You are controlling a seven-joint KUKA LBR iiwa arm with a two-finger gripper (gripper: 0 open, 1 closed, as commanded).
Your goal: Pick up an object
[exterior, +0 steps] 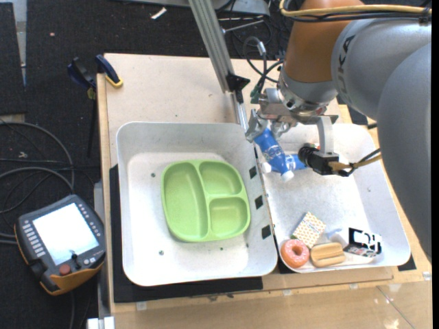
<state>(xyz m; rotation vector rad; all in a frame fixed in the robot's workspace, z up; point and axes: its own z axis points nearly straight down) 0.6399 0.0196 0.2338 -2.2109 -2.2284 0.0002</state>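
1. Blue plastic bottle with a white cap (276, 155) lies tilted at the far edge of the right white bin (357, 204), near the divide between the two bins, cap pointing toward five o'clock.
2. My tool (264, 130) sits at the bottle's upper end, at about eleven o'clock from its cap. I see the blue body between the metal fingers, so I judge it gripping the bottle near its base.
3. Whether the bottle has left the bin floor I cannot tell from this slant.
4. To do the lift well, I would raise straight up and slowly: the grip is near one end, so the capped end may swing or slip.
5. I would keep clear of the black fitting (322, 160) just beside the cap at three o'clock.
6. Other pickable things lie at the right bin's six o'clock corner: a pink-iced doughnut (295, 253), a tan bread roll (327, 254), a checked waffle piece (309, 229).
7. Left white bin (137, 252) holds a green three-compartment plate (205, 199), well apart from the work.
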